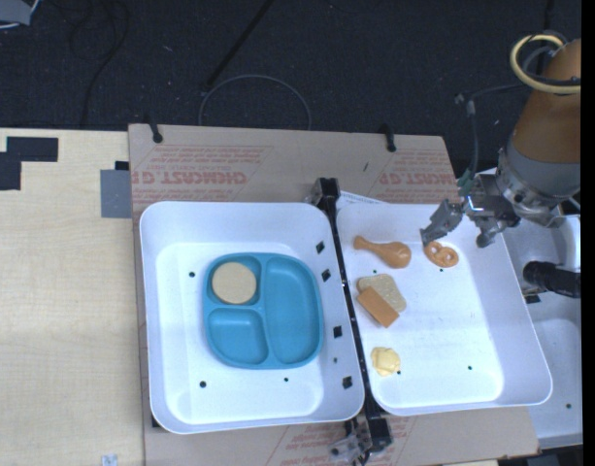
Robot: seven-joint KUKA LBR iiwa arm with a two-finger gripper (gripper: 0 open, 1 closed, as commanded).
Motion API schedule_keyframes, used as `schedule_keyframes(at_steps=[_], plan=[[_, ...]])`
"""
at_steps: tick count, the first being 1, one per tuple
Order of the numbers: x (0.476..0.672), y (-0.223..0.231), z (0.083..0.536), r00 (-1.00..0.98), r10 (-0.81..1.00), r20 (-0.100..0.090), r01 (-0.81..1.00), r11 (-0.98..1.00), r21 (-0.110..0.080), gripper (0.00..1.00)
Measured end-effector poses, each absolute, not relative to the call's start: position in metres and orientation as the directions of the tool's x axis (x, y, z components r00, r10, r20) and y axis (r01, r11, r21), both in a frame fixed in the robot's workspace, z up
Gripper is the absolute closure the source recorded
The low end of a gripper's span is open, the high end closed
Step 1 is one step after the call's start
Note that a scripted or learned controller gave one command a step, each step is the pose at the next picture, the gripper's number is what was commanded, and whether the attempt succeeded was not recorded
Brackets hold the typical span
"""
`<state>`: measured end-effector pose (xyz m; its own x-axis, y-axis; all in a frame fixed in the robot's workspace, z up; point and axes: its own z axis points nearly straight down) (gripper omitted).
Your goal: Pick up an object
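My gripper [465, 219] hung over the far right part of the right bin [491, 382], with my grey wrist and the orange band of my arm [549, 105] rising behind it toward the right. Its two fingers [441, 225] stood spread wide apart, one reaching down to the left and the other to the right, and nothing sat between them.

Just below the left finger lay a small curled orange piece, like a pretzel [441, 254], on the bin floor, near my fingertip but apart from it as far as I could tell. To its left lay a tan drumstick [383, 250], its thin end pointing left toward the divider between the bins. Nearer to the camera, in the middle of the same bin, a pale slice of bread [386, 289] rested against an orange wedge [376, 309], the two touching. Nearer still sat a small yellow lump [385, 361] by itself, well apart from the others.

The left bin [171, 250] held a blue divided plate [266, 311], and a round tan cookie-like disc [233, 282] lay in the plate's far left compartment. Both bins stood on a sheet of cardboard [278, 163] over the pale wooden bench [54, 309].
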<state>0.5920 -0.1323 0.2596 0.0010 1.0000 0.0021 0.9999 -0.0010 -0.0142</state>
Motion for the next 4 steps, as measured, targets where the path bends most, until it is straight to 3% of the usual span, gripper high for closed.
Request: schedule_keyframes(at_steps=[1,2,4], plan=[[0.594,-0.132,0.266,0.000,1.000,0.001,1.000,0.000,-0.003,0.00],[0.590,-0.132,0.201,0.000,1.000,0.002,1.000,0.000,-0.009,0.00],[0.607,-0.131,0.092,0.002,1.000,0.001,1.000,-0.002,-0.001,0.00]])
